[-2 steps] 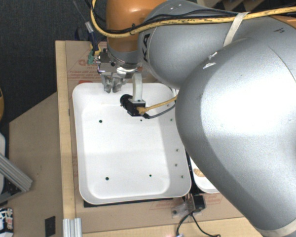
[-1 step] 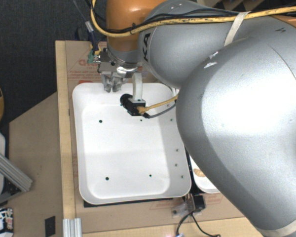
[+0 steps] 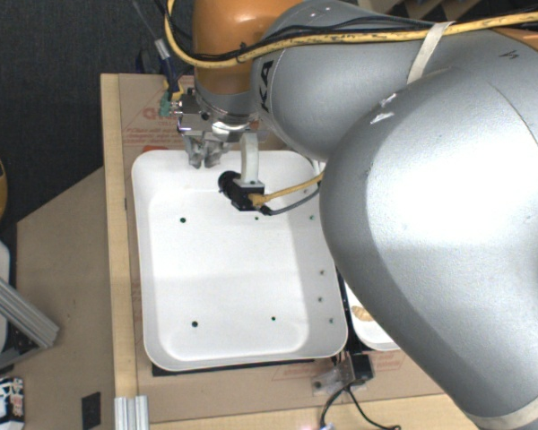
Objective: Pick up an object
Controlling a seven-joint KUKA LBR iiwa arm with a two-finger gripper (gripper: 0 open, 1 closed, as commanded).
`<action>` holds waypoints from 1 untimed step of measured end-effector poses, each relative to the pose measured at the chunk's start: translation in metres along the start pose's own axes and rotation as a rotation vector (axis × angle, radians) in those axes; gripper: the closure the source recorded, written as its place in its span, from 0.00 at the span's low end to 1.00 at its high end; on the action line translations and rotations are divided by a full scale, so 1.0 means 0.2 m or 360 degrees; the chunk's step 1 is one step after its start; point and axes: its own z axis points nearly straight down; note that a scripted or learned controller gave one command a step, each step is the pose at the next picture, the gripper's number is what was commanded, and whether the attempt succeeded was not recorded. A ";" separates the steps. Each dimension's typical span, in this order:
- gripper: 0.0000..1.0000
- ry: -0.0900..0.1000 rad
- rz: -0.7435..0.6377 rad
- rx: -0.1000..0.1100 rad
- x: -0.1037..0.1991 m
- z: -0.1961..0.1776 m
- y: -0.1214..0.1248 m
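Observation:
My gripper (image 3: 203, 155) hangs over the far rim of the left white bin (image 3: 161, 240), close to its back left corner. The orange band and grey wrist rise right above it. Nothing shows between the gripper's tips. A black clip with a yellow cable (image 3: 239, 192) hangs from the wrist just right of the gripper, over the bin floor. A small tan object (image 3: 360, 313) peeks out in the right bin (image 3: 369, 331), beneath the arm's big grey link.
The arm's grey links cover most of the right bin and the right half of the view. The left bin's floor carries a few small dark dots (image 3: 183, 221). Brown bench board (image 3: 117, 150) frames the bins. A metal rail (image 3: 18, 307) lies at the left.

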 end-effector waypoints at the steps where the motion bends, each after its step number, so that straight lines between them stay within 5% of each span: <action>1: 1.00 0.0000 0.0000 0.0000 0.00 0.02 0.00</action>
